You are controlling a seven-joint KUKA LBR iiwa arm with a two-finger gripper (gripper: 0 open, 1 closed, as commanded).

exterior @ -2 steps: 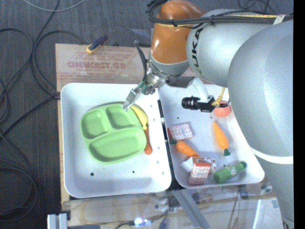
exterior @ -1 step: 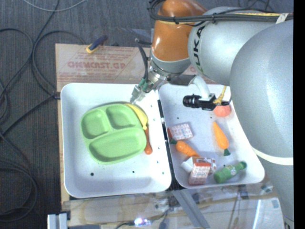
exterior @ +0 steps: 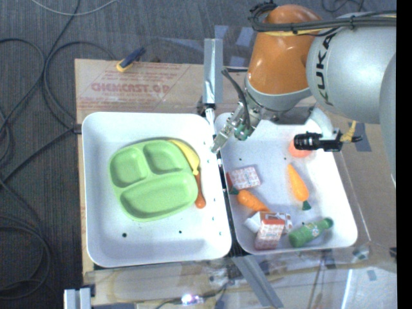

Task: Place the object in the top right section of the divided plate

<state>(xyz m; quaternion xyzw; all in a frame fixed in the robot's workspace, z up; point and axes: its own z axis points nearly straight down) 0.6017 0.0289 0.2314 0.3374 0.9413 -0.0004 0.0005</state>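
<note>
The divided plate (exterior: pixel 153 180) lies in the left bin (exterior: pixel 103 237); a banana (exterior: pixel 187 154) and a carrot (exterior: pixel 199 195) sit against its right side (both touching). Right of the plate, the other bin (exterior: pixel 341 192) holds more items.

**Tally of things in the bins**

Two shallow white plastic bins (exterior: pixel 96 237) (exterior: pixel 341 224). One green divided plate (exterior: pixel 154 180). One yellow banana (exterior: pixel 188 153). Three orange carrots (exterior: pixel 297 183) (exterior: pixel 252 201) (exterior: pixel 199 195). One green bottle (exterior: pixel 309 232). Two small printed cartons (exterior: pixel 244 177) (exterior: pixel 270 229).

Tabletop (exterior: pixel 96 89): brown board with faded red print. Two white bins are set on it side by side, left bin (exterior: pixel 96 237), right bin (exterior: pixel 344 224). A small blue-yellow item (exterior: pixel 130 59) is seen at the far edge.
</note>
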